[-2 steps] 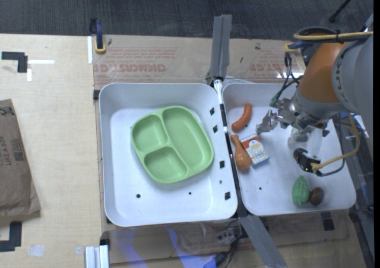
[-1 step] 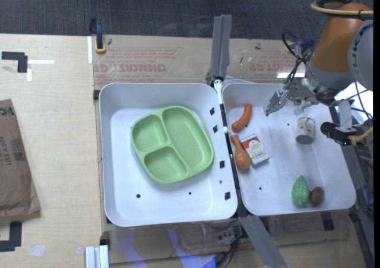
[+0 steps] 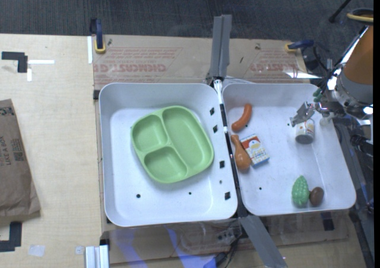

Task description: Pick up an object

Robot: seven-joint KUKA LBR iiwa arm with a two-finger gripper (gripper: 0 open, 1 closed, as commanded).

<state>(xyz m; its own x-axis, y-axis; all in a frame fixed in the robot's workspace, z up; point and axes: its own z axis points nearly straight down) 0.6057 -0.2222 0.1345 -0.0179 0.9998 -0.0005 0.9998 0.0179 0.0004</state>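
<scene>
In the right white bin [image 3: 332, 142], nearest lie a bumpy green toy [image 3: 300, 191] and a brown lump [image 3: 316, 196]. Farther back, a small grey-white cylinder [image 3: 305, 132] stands upright beneath the gripper [image 3: 304, 114]; I cannot tell its grip.

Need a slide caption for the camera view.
Claw over a small can in the right bin; green tray in the left bin.

A small white-and-grey cylindrical can [image 3: 305, 132] stands upright in the right white bin [image 3: 332, 160], near its far right side. The gripper's [image 3: 304, 115] fingertips sit just above it.
</scene>
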